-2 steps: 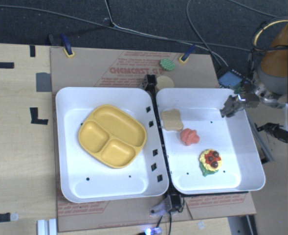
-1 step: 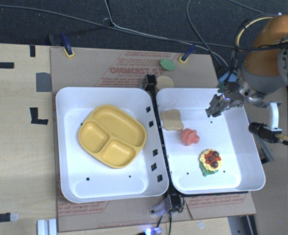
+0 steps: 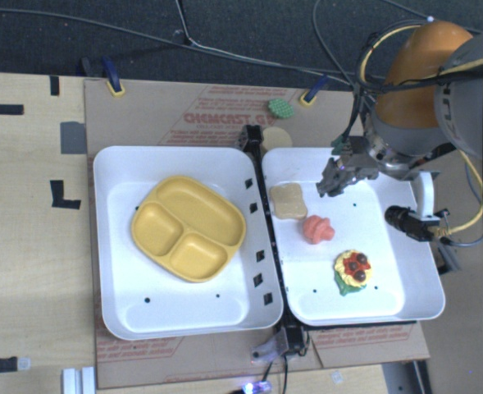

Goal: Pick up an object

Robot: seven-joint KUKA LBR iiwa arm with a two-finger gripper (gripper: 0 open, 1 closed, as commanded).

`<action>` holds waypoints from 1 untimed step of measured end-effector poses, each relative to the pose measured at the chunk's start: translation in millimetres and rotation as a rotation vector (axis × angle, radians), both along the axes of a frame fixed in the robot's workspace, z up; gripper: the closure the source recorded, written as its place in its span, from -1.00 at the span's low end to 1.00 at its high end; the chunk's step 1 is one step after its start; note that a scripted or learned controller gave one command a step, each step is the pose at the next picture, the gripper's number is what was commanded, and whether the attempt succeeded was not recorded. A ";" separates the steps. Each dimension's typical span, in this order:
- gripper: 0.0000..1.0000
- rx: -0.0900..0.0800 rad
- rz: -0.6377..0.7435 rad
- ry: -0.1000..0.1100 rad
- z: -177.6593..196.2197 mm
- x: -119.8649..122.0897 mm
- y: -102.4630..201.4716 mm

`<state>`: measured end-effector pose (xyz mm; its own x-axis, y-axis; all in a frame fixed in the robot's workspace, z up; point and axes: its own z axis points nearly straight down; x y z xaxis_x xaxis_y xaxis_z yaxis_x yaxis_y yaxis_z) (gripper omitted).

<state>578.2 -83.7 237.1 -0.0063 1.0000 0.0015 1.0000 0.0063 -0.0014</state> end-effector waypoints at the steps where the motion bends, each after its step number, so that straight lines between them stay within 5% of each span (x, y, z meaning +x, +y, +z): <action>1: 1.00 -0.001 -0.001 0.002 -12.7 -7.8 49.0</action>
